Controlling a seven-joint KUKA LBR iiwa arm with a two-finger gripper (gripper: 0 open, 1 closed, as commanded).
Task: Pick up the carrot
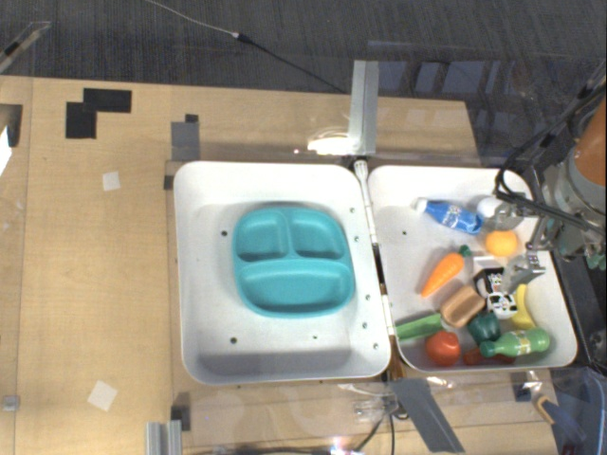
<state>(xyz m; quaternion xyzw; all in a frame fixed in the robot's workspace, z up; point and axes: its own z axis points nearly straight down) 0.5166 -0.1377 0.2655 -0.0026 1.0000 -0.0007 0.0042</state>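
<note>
Nearest the lens, a tomato [442, 348] is being crowded by toys. The carrot [443, 274] is lying untouched beside the end effector [512, 275], whose spread cannot be told; a grasp across its thick middle is being advised.

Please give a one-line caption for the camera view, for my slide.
The tool hovers right of the carrot in the right bin.

Even, fairly bright light from overhead, soft all round. The left bin [199, 254] carries a grey shadow along its near inner wall, and the teal tray [292, 259] barely casts any. A white glare spot sits on the bench [327, 144] behind the bins. The right side smears a little; elsewhere edges are reasonably sharp
</note>
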